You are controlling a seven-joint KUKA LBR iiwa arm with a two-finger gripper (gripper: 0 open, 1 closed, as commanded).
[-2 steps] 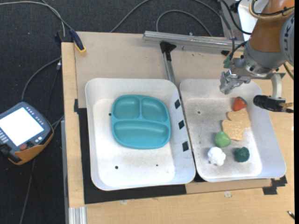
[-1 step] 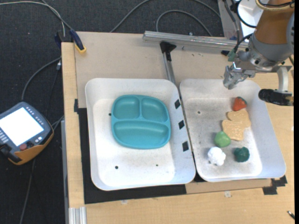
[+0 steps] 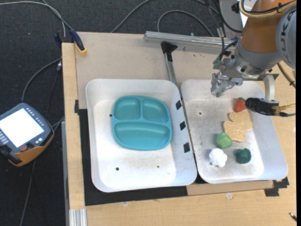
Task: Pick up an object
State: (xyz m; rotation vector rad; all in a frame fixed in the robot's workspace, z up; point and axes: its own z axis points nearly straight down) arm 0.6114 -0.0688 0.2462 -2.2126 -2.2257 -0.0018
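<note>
Off the left edge of the bench point(image 3: 117, 51), on dark floor, lies a handheld pendant point(image 3: 21, 133) with a lit white screen. Left bin point(image 3: 101, 173): one teal divided plate point(image 3: 141, 123), three compartments, lying flat near the middle. Right bin point(image 3: 202, 126): the gripper point(image 3: 219, 89) hangs over the far left part, above bare speckled floor, apart from every item; open or closed, cannot tell from this angle, and nothing is seen held. Toward the near edge sits a white lumpy object point(image 3: 217, 157). Just behind it is a light green ball point(image 3: 224, 140), touching a tan flat piece point(image 3: 238, 125). Behind the tan piece, close against it, is a small red-orange object point(image 3: 240, 104). A dark green object point(image 3: 243, 155) sits near the front, right of the white one. The arm point(image 3: 268, 13) enters from the upper right.
</note>
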